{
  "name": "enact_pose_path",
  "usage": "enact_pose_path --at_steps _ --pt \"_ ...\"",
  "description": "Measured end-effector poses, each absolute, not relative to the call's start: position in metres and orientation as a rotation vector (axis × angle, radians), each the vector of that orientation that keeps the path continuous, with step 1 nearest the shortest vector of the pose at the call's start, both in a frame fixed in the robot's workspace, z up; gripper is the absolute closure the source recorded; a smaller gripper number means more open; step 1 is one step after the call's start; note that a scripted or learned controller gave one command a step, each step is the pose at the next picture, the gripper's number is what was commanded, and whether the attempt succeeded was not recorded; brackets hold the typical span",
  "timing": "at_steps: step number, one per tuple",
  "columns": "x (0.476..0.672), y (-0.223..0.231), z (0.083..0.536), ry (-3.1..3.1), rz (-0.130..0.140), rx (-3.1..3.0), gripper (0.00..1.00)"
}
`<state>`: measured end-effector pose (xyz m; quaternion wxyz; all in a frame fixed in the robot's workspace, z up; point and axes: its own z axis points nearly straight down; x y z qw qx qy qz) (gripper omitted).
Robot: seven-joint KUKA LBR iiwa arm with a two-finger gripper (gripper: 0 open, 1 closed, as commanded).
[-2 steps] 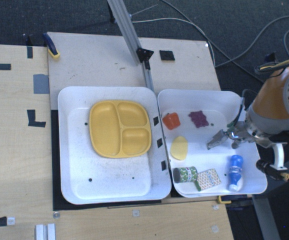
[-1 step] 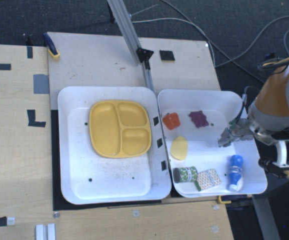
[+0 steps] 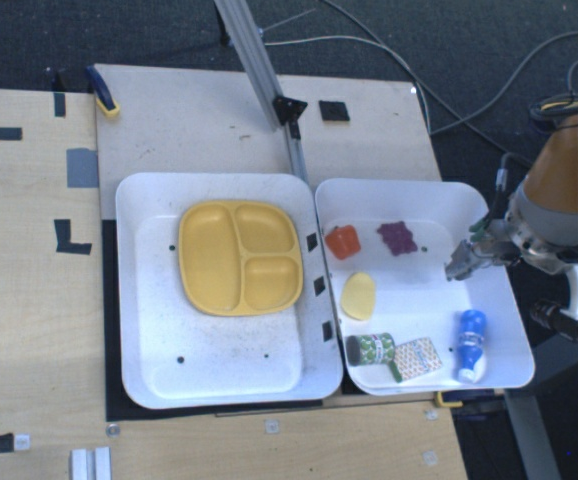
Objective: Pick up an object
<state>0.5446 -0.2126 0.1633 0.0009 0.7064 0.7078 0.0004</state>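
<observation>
The right bin (image 3: 449,196) holds several small objects. A red piece (image 3: 343,241) and a purple bunch of grapes (image 3: 397,237) lie toward its far side. A yellow lemon-like piece (image 3: 358,296) sits near the middle left. Along the near edge lie a green and white can (image 3: 371,349), a patterned packet (image 3: 416,358) and a blue and white bottle (image 3: 470,345). My gripper (image 3: 462,265) hangs over the right part of this bin, above and left of the bottle and right of the grapes. Nothing shows between its fingers.
The left bin (image 3: 139,298) bears a yellow divided plate (image 3: 240,257). A grey metal pole (image 3: 254,53) slants across the bench from the far side down to the gap between the bins. Cables trail on the dark floor behind.
</observation>
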Motion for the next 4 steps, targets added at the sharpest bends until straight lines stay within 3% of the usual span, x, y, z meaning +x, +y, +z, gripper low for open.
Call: enact_pose_path --at_steps 2,4 --pt "0.549 -0.222 0.253 2.221 0.002 2.218 1.0" --pt "0.568 -0.113 0.262 2.23 0.001 2.215 1.0"
